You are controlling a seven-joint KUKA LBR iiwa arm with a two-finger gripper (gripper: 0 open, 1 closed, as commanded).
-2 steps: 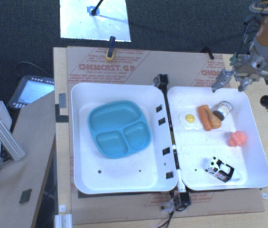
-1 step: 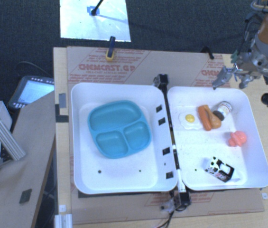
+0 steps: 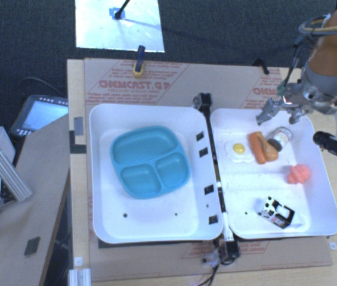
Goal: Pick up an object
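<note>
The right bin (image 3: 329, 216) holds several small things. A toy fried egg (image 3: 238, 149) lies by an orange sausage-shaped piece (image 3: 259, 147), and a small jar (image 3: 281, 137) lies on its side just right of that. Further front are a pink lump (image 3: 299, 174) and a black-and-white block (image 3: 277, 212). My gripper (image 3: 280, 113) hangs over the back edge of this bin, above and just behind the jar and the orange piece. Its two fingers are spread apart and open, with nothing between them.
The left bin (image 3: 102, 219) carries a blue divided plate (image 3: 150, 161). A black hinge strip (image 3: 211, 159) runs between the bins. Behind them lie brown cardboard (image 3: 174, 79) with a yellow clamp (image 3: 139, 69) and a shiny metal sheet (image 3: 119, 19). A black fitting (image 3: 329, 140) sticks out at the right rim.
</note>
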